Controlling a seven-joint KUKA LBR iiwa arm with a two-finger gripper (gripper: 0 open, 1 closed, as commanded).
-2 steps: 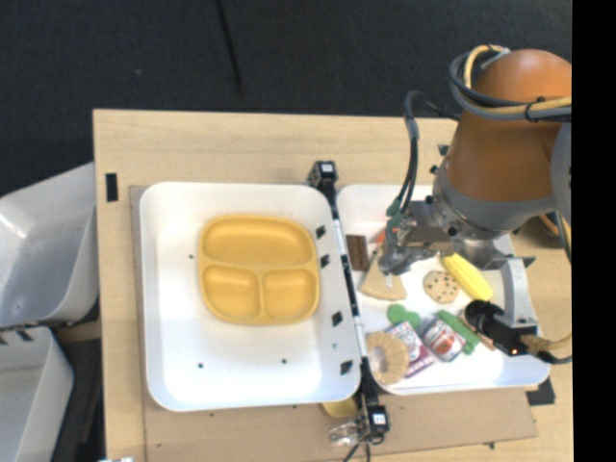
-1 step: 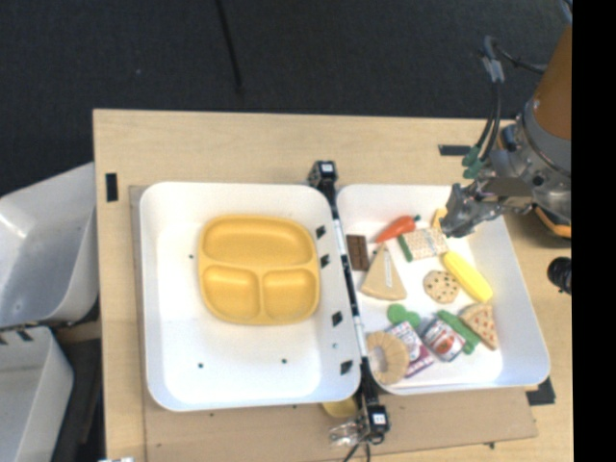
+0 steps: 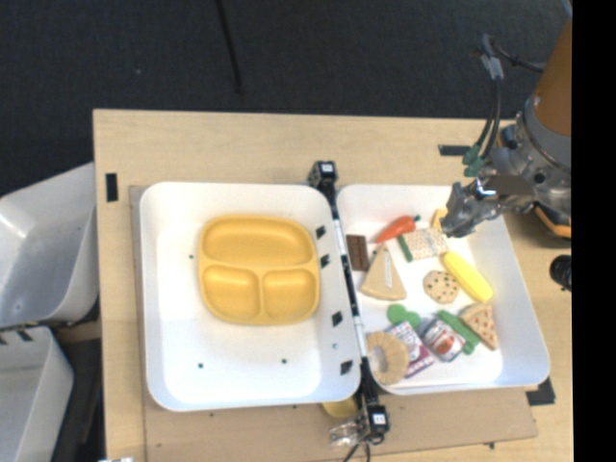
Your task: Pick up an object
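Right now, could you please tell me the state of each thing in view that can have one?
gripper: low over the right bin's far edge, nothing seen between its fingers.
yellow tray: upright in the left bin, compartments bare.
carrot: lying flat, near the gripper.
banana: lying flat, untouched.
cookie: flat, beside the banana.
cheese wedge: lying flat.
right bin: holds the toy food.

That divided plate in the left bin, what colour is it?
The divided plate is yellow, seen plainly in the camera view.
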